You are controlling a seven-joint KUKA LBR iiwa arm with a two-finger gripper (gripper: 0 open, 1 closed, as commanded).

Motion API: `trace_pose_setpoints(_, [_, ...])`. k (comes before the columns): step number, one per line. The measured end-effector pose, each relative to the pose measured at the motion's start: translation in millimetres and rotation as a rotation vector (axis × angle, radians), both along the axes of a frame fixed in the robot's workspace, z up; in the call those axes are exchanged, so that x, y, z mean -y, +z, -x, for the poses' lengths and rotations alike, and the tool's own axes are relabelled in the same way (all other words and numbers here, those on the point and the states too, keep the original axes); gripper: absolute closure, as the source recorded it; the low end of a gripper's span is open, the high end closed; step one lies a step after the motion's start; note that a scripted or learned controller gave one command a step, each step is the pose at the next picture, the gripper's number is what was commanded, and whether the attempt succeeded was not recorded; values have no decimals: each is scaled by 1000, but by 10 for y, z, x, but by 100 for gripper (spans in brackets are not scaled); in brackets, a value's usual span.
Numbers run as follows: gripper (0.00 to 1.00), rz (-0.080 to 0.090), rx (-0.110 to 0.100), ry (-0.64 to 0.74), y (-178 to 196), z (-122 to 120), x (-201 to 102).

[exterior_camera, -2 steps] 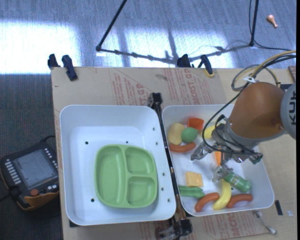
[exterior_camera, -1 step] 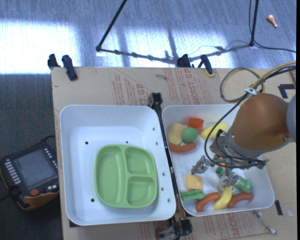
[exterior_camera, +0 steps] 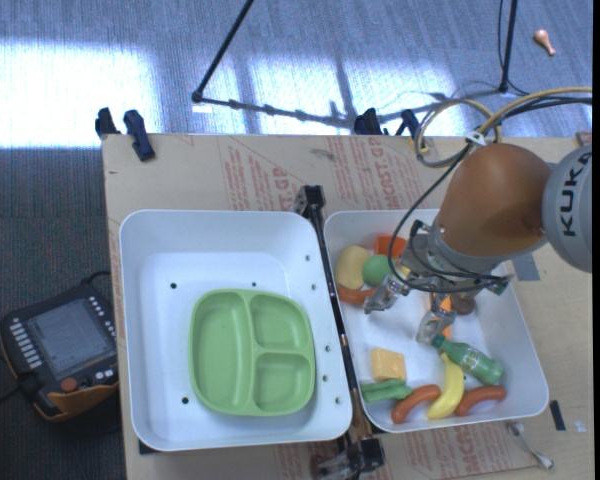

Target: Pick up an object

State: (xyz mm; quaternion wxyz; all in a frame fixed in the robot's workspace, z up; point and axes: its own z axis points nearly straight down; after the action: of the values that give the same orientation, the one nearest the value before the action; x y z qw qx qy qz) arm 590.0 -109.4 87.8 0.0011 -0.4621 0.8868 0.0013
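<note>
Blue-grey carpet with bright patches of light lies behind the brown surface (exterior_camera: pixel 230 168), and a black pendant (exterior_camera: pixel 60 353) with a screen sits on the dark floor at the left. On the surface stand two white bins side by side. In the left bin (exterior_camera: pixel 160 258) there is a green divided plate (exterior_camera: pixel 252 351), lying flat.

My arm comes in from the right, and my end effector (exterior_camera: pixel 412 310) hangs over the middle of the right bin (exterior_camera: pixel 525 353). Its two fingers (exterior_camera: pixel 384 295) are spread apart and point down, with nothing between them; one fingertip is near the red and yellow toys at the back left, the other is just above the green bottle (exterior_camera: pixel 470 360).

The objects I can pick are all in the right bin. At the back left I see a yellow fruit (exterior_camera: pixel 352 265), a green ball (exterior_camera: pixel 377 268) touching it, and something orange (exterior_camera: pixel 390 245) behind them. Toward the front lie a yellow cheese block (exterior_camera: pixel 387 364), a green pod (exterior_camera: pixel 385 391), a red sausage (exterior_camera: pixel 416 403), a banana (exterior_camera: pixel 447 392) and another red sausage (exterior_camera: pixel 480 399), close together. The bottle lies tilted, beside the banana.
</note>
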Motion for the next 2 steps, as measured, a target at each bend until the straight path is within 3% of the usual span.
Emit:
trace_pose_setpoints(1, [0,1,-1,76,1,254,643])
trace_pose_setpoints(2, [100,-3,0,68,100,247,632])
